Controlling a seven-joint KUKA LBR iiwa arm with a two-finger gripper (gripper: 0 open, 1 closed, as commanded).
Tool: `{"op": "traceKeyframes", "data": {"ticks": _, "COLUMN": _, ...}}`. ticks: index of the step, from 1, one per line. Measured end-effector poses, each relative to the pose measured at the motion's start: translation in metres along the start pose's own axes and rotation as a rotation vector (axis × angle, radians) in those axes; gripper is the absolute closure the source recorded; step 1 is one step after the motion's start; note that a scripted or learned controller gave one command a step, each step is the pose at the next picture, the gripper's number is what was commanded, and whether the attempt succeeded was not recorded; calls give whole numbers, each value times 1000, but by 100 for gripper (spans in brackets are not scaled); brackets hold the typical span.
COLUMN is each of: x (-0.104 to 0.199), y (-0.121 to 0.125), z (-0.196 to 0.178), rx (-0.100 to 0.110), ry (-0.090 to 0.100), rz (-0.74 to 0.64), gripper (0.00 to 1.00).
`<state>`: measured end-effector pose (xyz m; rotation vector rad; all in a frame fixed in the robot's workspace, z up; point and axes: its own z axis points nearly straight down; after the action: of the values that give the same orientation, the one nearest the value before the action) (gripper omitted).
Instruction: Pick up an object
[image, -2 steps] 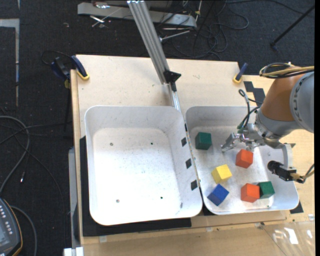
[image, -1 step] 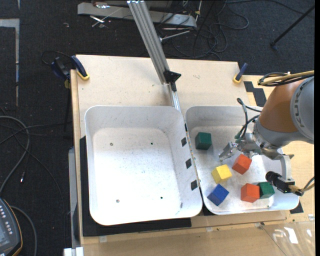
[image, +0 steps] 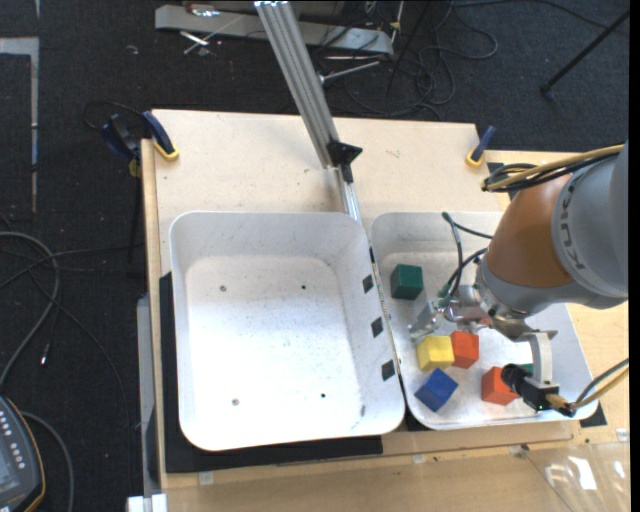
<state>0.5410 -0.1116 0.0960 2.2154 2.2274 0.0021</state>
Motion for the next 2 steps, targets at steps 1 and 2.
{"op": "traceKeyframes", "data": {"ticks": 1, "x": 41, "y": 31, "z": -104, "rx": -10, "ry": -1, "rz": -1, "gripper": 0}}
{"op": "traceKeyframes", "data": {"ticks": 2, "x": -8, "y": 62, "z": 2, "rx": 4, "ry": -2, "rz": 8, "gripper": 0}}
